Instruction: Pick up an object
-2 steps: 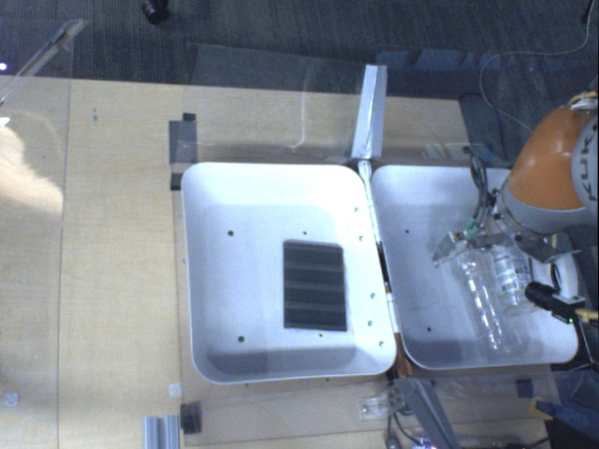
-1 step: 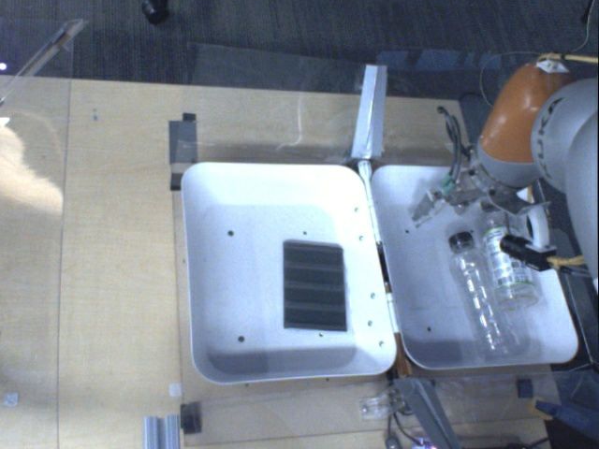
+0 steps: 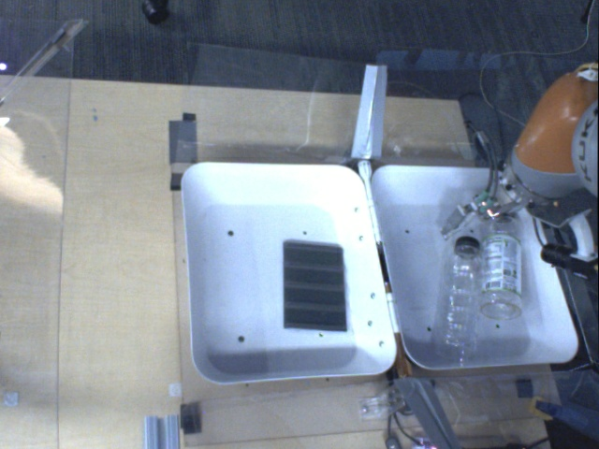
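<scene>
Gripper: your two-finger gripper (image 3: 484,208) sits low over the right shallow white bin (image 3: 412,251); you cannot tell its finger state.
Bottles: two clear plastic bottles lie just below it, the labelled one (image 3: 501,274) on the arm side, the ribbed one (image 3: 460,302) beside it.
Left bin: a dark ribbed rectangular block (image 3: 314,285) lies well away in the left white bin (image 3: 225,251).
</scene>
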### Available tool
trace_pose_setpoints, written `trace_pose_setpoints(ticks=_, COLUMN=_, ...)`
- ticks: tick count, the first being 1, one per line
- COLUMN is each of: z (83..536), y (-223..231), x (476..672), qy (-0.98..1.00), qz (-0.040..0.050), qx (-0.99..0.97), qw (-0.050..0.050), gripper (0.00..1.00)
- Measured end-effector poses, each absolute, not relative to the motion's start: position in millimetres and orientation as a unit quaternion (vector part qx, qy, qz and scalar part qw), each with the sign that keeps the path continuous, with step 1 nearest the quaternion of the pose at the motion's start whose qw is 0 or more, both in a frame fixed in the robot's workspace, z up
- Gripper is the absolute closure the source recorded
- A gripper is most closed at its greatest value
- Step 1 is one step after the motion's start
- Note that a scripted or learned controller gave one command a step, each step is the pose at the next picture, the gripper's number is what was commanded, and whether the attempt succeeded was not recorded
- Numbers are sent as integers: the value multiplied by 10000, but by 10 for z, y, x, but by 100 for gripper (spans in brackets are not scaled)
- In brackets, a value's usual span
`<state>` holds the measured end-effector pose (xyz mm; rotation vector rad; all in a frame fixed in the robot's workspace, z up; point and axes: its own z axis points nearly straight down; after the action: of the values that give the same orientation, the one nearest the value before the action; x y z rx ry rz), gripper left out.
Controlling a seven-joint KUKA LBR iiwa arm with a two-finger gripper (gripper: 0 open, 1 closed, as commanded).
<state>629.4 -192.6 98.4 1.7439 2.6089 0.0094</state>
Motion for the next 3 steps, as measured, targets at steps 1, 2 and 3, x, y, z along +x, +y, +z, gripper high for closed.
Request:
trace_pose_setpoints(ticks=1, z=892, y=-1748, x=6016, qy=8969, qz=21, qx=4422, qw=55, gripper=0)
trace_pose_setpoints(ticks=2, z=884, y=-2042, x=6423, qy=8836, qz=20, qx=4682, qw=54, gripper=0)
trace_pose_setpoints(ticks=3, z=874, y=-1764, x=6597, qy=8860, qz=-72, qx=4636, qw=3, gripper=0)
